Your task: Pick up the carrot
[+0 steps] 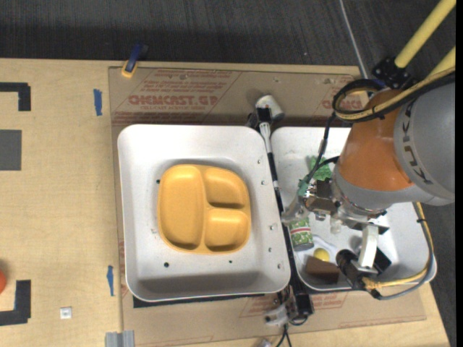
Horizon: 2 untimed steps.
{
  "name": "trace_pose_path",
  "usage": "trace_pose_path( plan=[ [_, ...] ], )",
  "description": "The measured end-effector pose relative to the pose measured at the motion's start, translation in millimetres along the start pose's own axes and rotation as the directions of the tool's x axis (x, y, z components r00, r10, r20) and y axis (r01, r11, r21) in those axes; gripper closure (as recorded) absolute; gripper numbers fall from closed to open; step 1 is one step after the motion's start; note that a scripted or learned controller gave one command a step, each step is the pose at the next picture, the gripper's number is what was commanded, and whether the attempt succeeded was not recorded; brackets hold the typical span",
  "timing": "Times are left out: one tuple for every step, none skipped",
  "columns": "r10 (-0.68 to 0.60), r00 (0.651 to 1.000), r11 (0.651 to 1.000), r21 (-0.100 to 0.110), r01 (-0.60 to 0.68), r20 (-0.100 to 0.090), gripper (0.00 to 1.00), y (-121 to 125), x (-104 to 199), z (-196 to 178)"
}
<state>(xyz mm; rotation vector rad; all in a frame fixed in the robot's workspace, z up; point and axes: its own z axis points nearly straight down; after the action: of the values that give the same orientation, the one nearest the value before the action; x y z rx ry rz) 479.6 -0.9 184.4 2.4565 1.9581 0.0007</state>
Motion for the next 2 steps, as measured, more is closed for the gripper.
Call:
trace_pose_path(
  plan=[
    [-0.072, 0.997, 0.997, -0.006, 0.073, 0.008, 0.0, -21.5, 97.9, 52.2],
    [-0.166, 0.986, 0.986, 0.02, 0.166, 0.005, 0.0, -17.5, 96.2, 59.1]
  ],
)
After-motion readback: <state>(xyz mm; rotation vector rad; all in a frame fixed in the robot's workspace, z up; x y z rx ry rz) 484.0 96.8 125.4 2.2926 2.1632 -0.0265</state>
